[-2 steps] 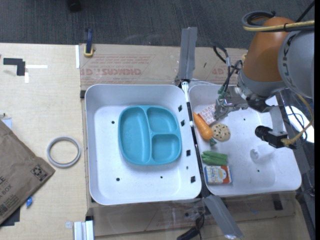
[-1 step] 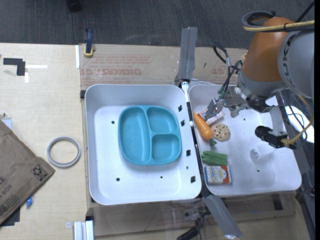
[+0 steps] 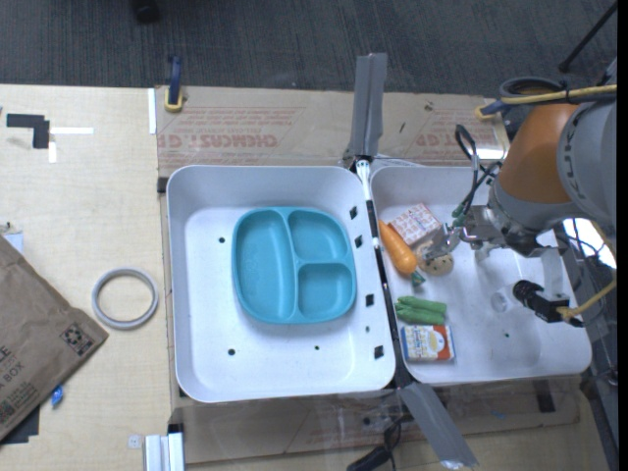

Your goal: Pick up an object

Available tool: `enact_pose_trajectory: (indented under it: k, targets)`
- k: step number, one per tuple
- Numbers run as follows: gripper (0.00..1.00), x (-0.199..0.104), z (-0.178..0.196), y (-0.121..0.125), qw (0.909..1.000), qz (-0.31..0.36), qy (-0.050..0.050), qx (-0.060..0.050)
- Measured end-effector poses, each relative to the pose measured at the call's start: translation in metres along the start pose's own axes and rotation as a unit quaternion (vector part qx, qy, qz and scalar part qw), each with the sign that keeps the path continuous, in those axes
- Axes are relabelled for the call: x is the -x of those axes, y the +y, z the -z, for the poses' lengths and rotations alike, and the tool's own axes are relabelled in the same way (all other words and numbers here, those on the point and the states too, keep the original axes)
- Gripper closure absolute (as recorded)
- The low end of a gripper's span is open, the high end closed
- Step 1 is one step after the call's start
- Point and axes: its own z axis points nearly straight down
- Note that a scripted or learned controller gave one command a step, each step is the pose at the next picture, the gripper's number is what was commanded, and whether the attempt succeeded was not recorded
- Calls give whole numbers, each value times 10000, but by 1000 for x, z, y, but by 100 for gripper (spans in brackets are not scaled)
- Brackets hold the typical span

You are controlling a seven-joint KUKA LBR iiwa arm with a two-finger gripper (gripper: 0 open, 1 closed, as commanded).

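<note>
The right bin holds an orange carrot, a small printed box, a round tan cookie, green bean pods and a small red-and-white carton. My gripper hangs low in this bin, just above and right of the cookie and right of the printed box. The grey arm with its orange band reaches in from the right. Nothing is visibly held.
The left bin carries a teal divided plate. A grey divider stands between the bins at the back. On the bench to the left lie a tape ring and a brown cardboard box.
</note>
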Motion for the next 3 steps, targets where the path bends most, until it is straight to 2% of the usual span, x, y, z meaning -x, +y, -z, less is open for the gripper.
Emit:
enact_pose_trajectory:
  k: [1, 2, 3]
  targets:
    - [0, -28, -1, 45, 9898, -1421, 1, -9]
    - [100, -28, 10, 47, 9900, -1409, -4, 4]
    - [100, -82, 97, 46, 9862, -1653, -6, -26]
